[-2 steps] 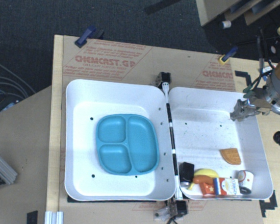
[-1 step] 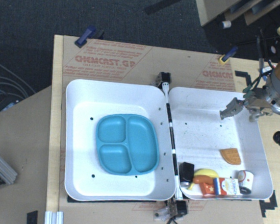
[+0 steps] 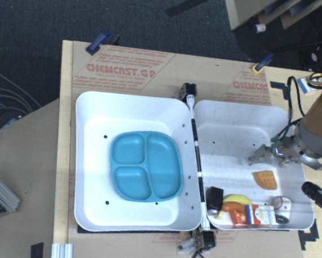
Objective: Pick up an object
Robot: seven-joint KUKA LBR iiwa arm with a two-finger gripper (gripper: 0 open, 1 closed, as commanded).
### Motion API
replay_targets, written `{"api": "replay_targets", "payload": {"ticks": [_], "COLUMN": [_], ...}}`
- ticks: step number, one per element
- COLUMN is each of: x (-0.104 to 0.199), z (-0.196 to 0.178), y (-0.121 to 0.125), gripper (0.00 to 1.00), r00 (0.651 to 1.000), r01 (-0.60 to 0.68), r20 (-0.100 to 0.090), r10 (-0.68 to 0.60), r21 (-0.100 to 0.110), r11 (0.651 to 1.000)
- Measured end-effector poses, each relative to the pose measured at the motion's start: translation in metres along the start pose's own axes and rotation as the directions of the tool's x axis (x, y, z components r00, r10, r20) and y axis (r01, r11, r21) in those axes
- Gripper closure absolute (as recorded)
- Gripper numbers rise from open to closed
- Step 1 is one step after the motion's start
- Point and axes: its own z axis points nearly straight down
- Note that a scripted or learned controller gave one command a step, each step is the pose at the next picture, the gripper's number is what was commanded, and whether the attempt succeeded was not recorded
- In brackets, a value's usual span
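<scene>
**Gripper low over the right bin, nothing yet taken**

While the gripper (image 3: 266,154) hangs low inside the right bin (image 3: 230,118), two grey fingers (image 3: 256,158) seem to splay out from the wrist toward the bin's middle, with nothing between them; I judge them apart, though the blur leaves some doubt. Just below and beside the fingertips lies the nearest candidate, a flat tan cracker-like piece (image 3: 265,179), close to the fingers but not touching them. Farther from the fingers, along the bin's near wall, sits a cluster: a small black block (image 3: 215,198), a yellow banana-shaped toy (image 3: 236,200) over something orange-red, a red-and-white carton (image 3: 253,215), and a small round item (image 3: 282,204) at its end.

To do this step well, I would shift the gripper a little toward the tan piece, centre the fingers across its narrow width, and come straight down before closing; being flat, it may slip under the tips, so a firm press to the bin floor looks wise. The clustered objects are crowded and riskier to single out.

Well away from the fingers, the left bin (image 3: 93,125) holds a blue divided tray (image 3: 146,165). Beyond both bins, the brown board (image 3: 155,68) bears red print reading "CHEMCAST G.P", repeated on the right. The carton's printing is too small to read.
</scene>
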Motion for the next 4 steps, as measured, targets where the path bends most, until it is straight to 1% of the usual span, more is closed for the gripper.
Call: {"api": "replay_targets", "payload": {"ticks": [1,2,3,4], "x": [0.001,0.001,0.001,-0.006], "z": [0.015,0.005,0.005,0.014], "y": [-0.065,-0.064,-0.064,0.007], "gripper": [0.00,1.00,0.00,0.00], "r00": [1.000,1.000,1.000,1.000], "r01": [0.001,0.000,0.001,0.006], "r20": [0.000,0.001,0.001,-0.006], "r10": [-0.001,0.000,-0.001,-0.006], "r21": [-0.005,-0.007,-0.007,-0.007], "r11": [1.000,1.000,1.000,1.000]}}
